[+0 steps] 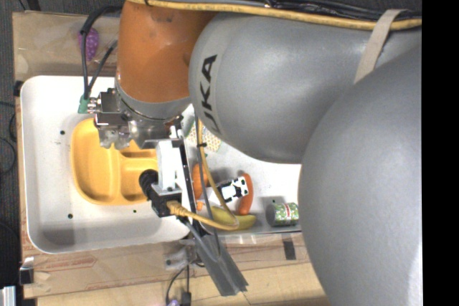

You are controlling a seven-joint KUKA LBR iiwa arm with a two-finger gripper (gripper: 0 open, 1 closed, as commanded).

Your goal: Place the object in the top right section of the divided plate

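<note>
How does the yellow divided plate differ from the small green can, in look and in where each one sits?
The yellow divided plate is wide, shallow and plain, while the small green can is compact and carries a printed label. The plate lies in the left white bin, partly under the arm; the can sits further right, beside a banana, apart from the arm. Both rest on white bin floors.

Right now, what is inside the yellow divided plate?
The visible sections of the yellow divided plate hold nothing I can see. The arm and its wrist cover the plate's right part, so that part cannot be checked.
</note>
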